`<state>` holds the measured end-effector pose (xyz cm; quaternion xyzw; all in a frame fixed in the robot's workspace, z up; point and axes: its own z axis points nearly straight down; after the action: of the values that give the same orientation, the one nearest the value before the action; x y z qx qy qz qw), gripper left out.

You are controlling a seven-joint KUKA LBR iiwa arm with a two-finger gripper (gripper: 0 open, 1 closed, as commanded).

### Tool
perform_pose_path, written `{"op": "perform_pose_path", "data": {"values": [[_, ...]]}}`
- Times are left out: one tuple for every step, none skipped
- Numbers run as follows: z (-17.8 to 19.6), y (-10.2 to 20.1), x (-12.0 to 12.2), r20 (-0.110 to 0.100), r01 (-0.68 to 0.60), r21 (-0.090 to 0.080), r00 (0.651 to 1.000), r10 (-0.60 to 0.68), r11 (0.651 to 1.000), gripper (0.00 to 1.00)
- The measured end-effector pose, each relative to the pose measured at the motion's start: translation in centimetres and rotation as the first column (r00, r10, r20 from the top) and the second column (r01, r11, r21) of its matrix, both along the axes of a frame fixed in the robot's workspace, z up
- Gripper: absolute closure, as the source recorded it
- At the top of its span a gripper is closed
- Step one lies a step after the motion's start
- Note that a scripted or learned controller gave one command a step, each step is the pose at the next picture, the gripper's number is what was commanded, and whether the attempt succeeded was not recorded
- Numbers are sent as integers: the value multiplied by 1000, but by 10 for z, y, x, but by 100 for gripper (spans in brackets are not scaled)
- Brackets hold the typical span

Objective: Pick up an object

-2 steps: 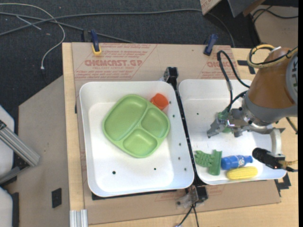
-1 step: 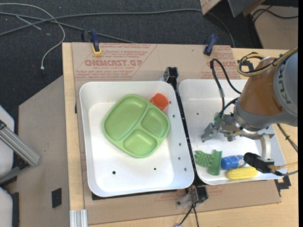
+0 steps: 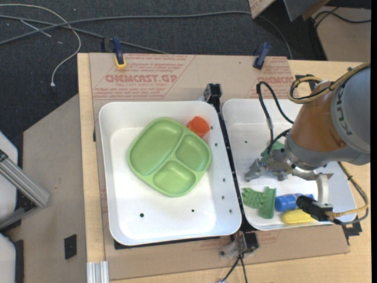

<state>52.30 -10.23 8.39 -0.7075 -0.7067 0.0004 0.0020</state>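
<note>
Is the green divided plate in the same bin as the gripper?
No. The green divided plate lies in the left bin; the gripper is over the right bin.

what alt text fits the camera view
A grey robot arm reaches from the right over the right white bin, which holds green, blue and yellow toys. The left bin holds a green divided plate beside an orange object.

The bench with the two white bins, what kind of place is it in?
Probably a robotics lab. A grey and orange arm reaches over the right bin, the bench board is clamped down, and loose cables lie on dark carpet.
</note>
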Motion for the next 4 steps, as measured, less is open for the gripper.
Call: {"op": "perform_pose_path", "data": {"values": [[12, 0, 1, 4, 0, 0, 1000, 0, 1000, 100], [76, 0, 5, 10, -2, -3, 1000, 2, 1000, 100], [141, 0, 6, 12, -2, -3, 1000, 2, 1000, 100], [153, 0, 7, 6, -2, -2, 1000, 2, 1000, 100]]}}
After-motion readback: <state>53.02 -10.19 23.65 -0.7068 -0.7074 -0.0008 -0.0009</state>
